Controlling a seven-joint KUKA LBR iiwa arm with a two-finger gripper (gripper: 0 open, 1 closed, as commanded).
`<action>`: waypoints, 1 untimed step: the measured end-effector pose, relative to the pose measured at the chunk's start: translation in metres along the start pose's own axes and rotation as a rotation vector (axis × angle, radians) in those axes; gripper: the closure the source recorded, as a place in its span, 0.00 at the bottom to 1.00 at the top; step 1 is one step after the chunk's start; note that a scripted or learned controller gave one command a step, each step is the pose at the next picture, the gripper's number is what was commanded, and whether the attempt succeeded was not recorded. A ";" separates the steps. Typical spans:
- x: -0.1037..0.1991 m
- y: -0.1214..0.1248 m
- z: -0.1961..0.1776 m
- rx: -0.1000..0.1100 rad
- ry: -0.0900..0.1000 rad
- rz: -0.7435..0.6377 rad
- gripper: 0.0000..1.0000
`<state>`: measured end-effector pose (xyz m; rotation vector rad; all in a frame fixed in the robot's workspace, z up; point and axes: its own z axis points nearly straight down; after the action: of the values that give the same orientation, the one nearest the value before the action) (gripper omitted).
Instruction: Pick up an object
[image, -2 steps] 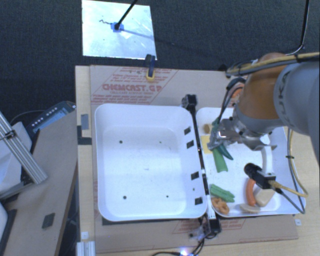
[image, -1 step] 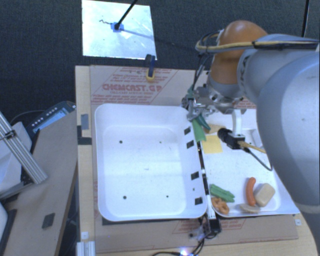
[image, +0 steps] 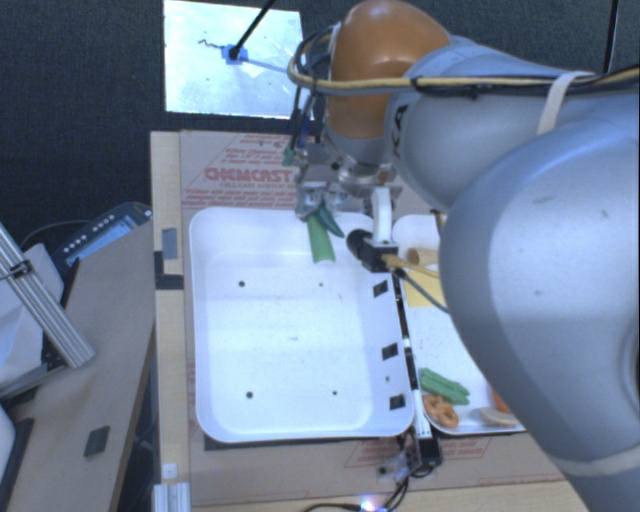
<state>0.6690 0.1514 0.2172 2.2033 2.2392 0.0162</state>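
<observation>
One green stick (image: 320, 240) hangs from my fingers (image: 315, 207) at upper centre of the frame, clamped at its top, long axis running down and slightly right over the far edge of the left bin (image: 215, 330).

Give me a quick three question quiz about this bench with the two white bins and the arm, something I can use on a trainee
1. True or false: a green stick-like object hangs from the gripper above the left bin.
2. Which bin holds the small green and orange items? A left, B right.
3. Fill in: the arm's band above the wrist is ____.

Key: 1 true; 2 B, they lie in the right bin near its front edge; 3 orange.
</observation>
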 end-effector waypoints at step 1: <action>0.072 -0.024 -0.063 0.000 -0.001 0.004 1.00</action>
<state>0.6434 0.2227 0.2805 2.2073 2.2346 0.0143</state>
